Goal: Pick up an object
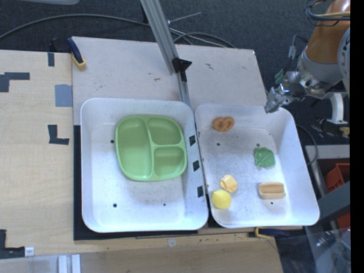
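Round yellow ball [221, 199] at right white bin's [298, 152] near edge; one yellow shell-like piece [228, 183], one hot-dog bun [271, 190], one green leafy lump [264, 157], one brown pretzel [223, 124]. One green divided plate [152, 147] in left white bin [94, 169]. Gripper [274, 102] over right bin's far corner, holding nothing visible.

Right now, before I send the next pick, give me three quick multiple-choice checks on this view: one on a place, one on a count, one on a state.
1. Where does the green divided plate lie?
A. left bin
B. right bin
C. on the bench outside the bins

2. How many small items lie in the right bin?
A. three
B. five
C. seven

3. Where is the tool?
A. low among the items
B. over the plate
C. at the right bin's far right corner, apart from every item

Answers:
1. A: the plate sits on the floor of the left bin.
2. B: brown, green, two yellow, one tan.
3. C: it hangs by the rim, nothing near it.
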`<state>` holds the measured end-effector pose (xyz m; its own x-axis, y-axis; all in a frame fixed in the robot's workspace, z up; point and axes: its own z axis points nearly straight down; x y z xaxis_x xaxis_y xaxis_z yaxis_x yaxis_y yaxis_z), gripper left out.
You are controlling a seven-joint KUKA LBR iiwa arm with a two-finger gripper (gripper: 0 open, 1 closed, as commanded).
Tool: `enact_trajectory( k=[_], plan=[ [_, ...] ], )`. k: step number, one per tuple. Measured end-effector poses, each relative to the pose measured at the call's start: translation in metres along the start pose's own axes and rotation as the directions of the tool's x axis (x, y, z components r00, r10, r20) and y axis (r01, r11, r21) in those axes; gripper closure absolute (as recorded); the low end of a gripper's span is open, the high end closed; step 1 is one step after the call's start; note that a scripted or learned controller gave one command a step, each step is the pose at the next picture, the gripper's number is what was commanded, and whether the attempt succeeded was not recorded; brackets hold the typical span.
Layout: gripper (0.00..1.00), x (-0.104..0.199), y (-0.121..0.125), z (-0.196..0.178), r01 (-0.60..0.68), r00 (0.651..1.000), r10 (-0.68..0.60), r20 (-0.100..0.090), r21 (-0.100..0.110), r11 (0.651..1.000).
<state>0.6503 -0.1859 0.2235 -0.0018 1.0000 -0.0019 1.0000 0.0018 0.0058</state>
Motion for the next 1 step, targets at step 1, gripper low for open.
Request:
enact_trajectory(
  k=[1],
  plan=[
    [1.00, 0.0003, 0.0013, -0.0419, 0.000, 1.000, 0.000, -0.001, 0.001, 1.000]
  ],
)
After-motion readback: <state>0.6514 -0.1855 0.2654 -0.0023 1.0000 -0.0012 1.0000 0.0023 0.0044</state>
